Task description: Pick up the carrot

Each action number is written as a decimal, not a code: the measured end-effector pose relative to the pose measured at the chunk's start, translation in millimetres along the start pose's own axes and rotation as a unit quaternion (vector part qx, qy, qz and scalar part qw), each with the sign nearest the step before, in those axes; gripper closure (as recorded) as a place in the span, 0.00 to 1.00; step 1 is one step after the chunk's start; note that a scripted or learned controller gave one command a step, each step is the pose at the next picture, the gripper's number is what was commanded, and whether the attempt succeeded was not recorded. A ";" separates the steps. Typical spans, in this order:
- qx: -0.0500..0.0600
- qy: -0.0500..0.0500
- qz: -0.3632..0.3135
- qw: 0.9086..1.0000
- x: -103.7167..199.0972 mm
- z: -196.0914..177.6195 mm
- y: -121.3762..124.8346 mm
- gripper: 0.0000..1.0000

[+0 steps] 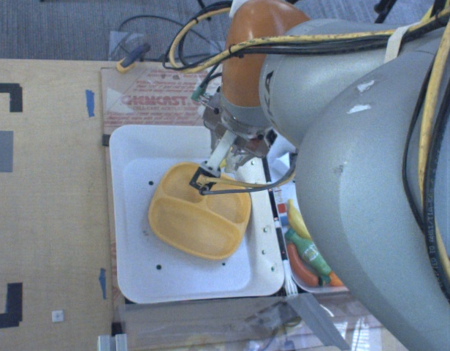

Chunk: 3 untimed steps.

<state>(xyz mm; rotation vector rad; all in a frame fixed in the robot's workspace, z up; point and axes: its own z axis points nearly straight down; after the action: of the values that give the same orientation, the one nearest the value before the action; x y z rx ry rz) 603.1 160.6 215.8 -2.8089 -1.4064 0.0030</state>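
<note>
Right, my pincer (204,182) hovers over the yellow plate (199,212), slightly parted, holding nothing; I should swing right toward the carrot (304,270).

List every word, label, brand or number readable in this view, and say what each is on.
"GENCAST": red letters, blurred and uncertain, on the clear sheet lying behind the left bin.
Green bottle in the right bin: its label is too small to read.
Nothing else carries legible text.
</note>
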 end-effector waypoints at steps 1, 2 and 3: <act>0.002 0.000 -0.281 0.960 -72.0 -0.7 -26.7 1.00; 0.000 0.000 -0.110 0.994 -68.8 -22.2 -56.3 1.00; 0.003 -0.002 0.165 0.986 -115.7 3.9 -69.2 1.00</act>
<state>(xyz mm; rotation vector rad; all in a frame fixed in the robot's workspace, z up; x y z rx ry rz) 478.3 109.4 212.2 -2.9992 -0.9240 0.0116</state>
